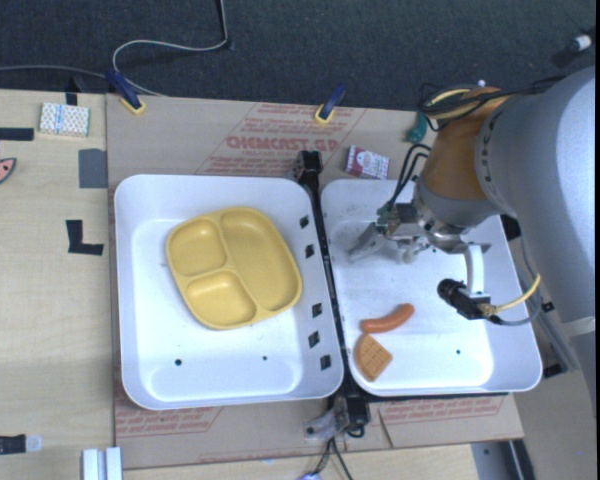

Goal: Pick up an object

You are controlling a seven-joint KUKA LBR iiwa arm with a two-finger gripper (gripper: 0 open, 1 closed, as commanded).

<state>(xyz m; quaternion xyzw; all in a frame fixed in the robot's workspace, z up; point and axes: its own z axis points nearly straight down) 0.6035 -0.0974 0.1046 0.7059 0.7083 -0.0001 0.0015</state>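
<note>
Two shallow white bins sit side by side on the counter [40,298], on a sheet of cardboard [260,143]. The left bin [145,368] holds a yellow divided plate [232,266], tilted a little, lying toward the bin's back half and close to the wall shared with the right bin.

The right bin [480,368] holds two small things near its front left corner: an orange sausage [387,318] lying slantwise, and just in front of it a waffle-patterned cracker [372,356], close to the sausage and near the bin's left wall. Both lie bare, with nothing resting on them.

The arm [540,188] covers the back right part of the right bin. The gripper [365,243] points toward the bin's left wall in its back half, low over the white floor, well apart from the sausage and cracker. Its fingers [362,240] look slim and drawn close, with nothing seen between them; whether they are fully pressed together I cannot tell. A black cable plug [458,296] hangs off the wrist, between the gripper and the sausage's right end.

Beyond the bins, a small red-and-white packet [365,162] lies on the cardboard at the back, two yellow-and-blue clips [330,106] pin the cardboard's far edge, and a patterned square [64,120] sits near the counter's back left corner.
</note>
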